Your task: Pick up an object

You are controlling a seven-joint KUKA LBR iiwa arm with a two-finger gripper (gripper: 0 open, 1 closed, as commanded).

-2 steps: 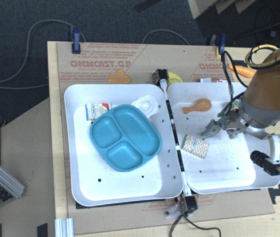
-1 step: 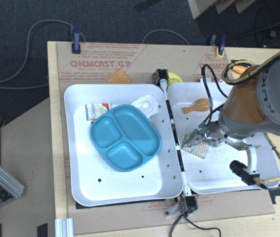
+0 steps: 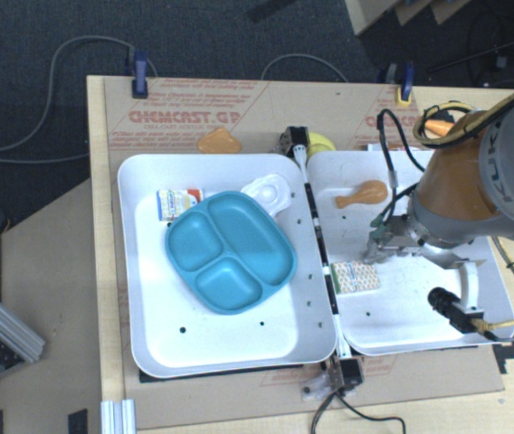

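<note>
In the right-hand white bin (image 3: 402, 328), near its left wall, sits a small flat rectangular packet with a speckled print (image 3: 356, 278), and that looks like the thing the arm is going for. The gripper (image 3: 384, 242) hovers just beside it, up and to the right, and nothing is between the fingers as far as I can see. Whether the claw is apart or together, I honestly can't tell; the grey and orange arm (image 3: 474, 188) covers most of it.

My guess on handling: the packet looks light and thin, probably a bit floppy, and it lies flat on the bin floor, so there's not much edge to grab. I'd take it across its short width near the middle and expect it to slide or get pushed instead of lifted.

Further back in the same bin is a tan drumstick-shaped toy (image 3: 364, 193), well apart from the packet. It's chunkier and looks an easier grab at the narrow end.

Next door, the left white bin (image 3: 166, 333) holds a blue three-section plastic plate (image 3: 229, 251), a clear plastic cup-like thing (image 3: 269, 192) touching the plate's top edge, and a small printed carton (image 3: 177, 202) by its upper left.
</note>
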